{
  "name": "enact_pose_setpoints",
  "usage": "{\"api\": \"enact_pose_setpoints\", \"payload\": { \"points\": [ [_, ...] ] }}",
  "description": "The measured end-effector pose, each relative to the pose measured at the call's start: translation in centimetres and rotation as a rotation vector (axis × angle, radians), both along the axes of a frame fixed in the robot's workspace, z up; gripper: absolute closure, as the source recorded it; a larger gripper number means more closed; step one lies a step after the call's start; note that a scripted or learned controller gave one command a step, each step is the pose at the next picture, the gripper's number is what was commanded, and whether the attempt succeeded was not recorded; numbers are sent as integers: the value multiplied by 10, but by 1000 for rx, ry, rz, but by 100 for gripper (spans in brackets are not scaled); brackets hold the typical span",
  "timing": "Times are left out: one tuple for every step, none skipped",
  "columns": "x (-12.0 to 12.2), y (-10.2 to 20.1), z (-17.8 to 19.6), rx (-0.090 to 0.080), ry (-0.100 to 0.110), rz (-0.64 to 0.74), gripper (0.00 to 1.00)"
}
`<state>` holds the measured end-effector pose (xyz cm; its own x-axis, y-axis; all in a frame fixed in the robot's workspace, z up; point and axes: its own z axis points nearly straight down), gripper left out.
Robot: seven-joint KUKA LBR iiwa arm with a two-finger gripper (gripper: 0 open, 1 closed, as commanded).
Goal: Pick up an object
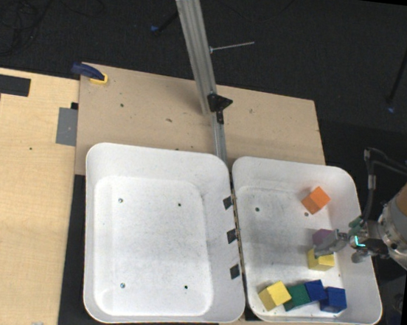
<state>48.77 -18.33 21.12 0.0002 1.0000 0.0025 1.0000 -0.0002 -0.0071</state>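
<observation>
The right bin (290, 178) holds several small blocks. An orange block (316, 200) lies near its far right side. A purple block (321, 237) and a small yellow block (320, 261) sit close together at the right middle. My gripper (328, 246) reaches in from the right, low over these two, its tip between the purple block and the yellow one. It partly covers both. Along the near edge lie a yellow block (274, 294), a green block (296, 297) and two blue blocks (324, 295).
The left bin (106, 164) sits beside the right one, joined by black clips (228, 235). A slanted aluminium rail (200, 53) rises behind the bins. The arm's wrist (394, 239) hangs over the right bin's right rim.
</observation>
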Motion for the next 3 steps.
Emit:
{"api": "enact_pose_setpoints", "payload": {
  "points": [
    [1, -1, 2, -1, -4, -2, 0],
    [3, -7, -45, 0, 0, -1, 0],
    [2, -11, -90, 0, 0, -1, 0]
  ]
}}
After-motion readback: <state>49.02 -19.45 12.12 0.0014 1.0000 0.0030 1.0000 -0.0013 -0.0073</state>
